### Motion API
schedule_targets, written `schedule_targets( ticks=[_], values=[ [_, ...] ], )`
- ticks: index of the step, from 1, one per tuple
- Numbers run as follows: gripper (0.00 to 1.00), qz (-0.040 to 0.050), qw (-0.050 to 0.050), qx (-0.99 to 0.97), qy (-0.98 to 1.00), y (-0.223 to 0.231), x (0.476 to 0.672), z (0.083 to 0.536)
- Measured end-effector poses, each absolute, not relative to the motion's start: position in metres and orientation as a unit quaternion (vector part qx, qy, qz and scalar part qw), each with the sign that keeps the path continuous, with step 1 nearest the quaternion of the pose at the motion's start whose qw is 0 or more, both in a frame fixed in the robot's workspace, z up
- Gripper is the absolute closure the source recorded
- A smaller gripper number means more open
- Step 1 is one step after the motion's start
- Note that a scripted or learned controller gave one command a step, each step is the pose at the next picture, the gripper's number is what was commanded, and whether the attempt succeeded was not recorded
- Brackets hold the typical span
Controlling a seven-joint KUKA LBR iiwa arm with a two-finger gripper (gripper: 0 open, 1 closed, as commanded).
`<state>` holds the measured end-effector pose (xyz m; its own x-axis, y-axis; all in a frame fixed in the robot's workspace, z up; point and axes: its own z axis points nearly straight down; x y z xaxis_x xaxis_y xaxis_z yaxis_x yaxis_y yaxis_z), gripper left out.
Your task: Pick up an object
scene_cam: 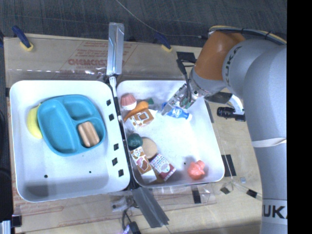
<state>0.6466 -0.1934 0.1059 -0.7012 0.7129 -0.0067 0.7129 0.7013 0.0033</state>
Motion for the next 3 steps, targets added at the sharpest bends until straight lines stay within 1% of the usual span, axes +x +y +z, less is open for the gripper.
schedule_targets(
  ticks=[1, 2, 3],
  values=[
    [1.0, 0.001, 0.003, 0.44, 0.898, -0.14, 0.649, 0.195],
    [1.0, 0.0004, 0.003, 0.437, 0.899, -0.139, 0.649, 0.204],
    [1.0, -0.0004, -0.001, 0.625, 0.781, -0.075, 0.573, 0.239]
  ],
)
